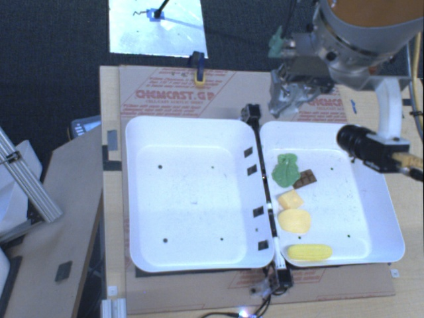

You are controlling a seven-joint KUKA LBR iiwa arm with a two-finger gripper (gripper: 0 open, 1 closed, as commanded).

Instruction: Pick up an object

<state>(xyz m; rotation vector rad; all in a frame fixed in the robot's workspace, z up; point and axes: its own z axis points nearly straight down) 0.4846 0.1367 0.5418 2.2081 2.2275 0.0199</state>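
Grey metal tool (pixel 289 100) hangs off the grey arm w/ orange band (pixel 371 12), at the far edge of the right shallow white plastic bin (pixel 377 211), above the printed cardboard sheet (pixel 179 93) that lies under both bins. Can't tell whether it's open or closed; blurred metal, seen from above. Nothing visible in its grip.

Objs all lie nearer the camera than the tool, in the right bin, along the bin's left wall, roughly in a line running away from the tool:
- green leafy plastic toy (pixel 285 170), closest to the tool, almost straight below it in view.
- small dark brown block, chocolate-like (pixel 305 178), touching or just beside the green toy, on its right.
- pale yellow wedge-shaped piece (pixel 289 199), next down.
- round yellow piece (pixel 294 220), just beside the wedge, edges look touching.
- bright yellow oblong piece, corn-like (pixel 310 252), farthest from the tool, near the bin's front rim.

To the tool's left and nearer the camera: left shallow white plastic bin (pixel 192 197), joined to the right one by black clips (pixel 252 171) along the shared edge. Wooden worktop (pixel 73 197) carries both. Black cylindrical fixture (pixel 364 148) sits right of the tool, over the right bin's far-right rim.
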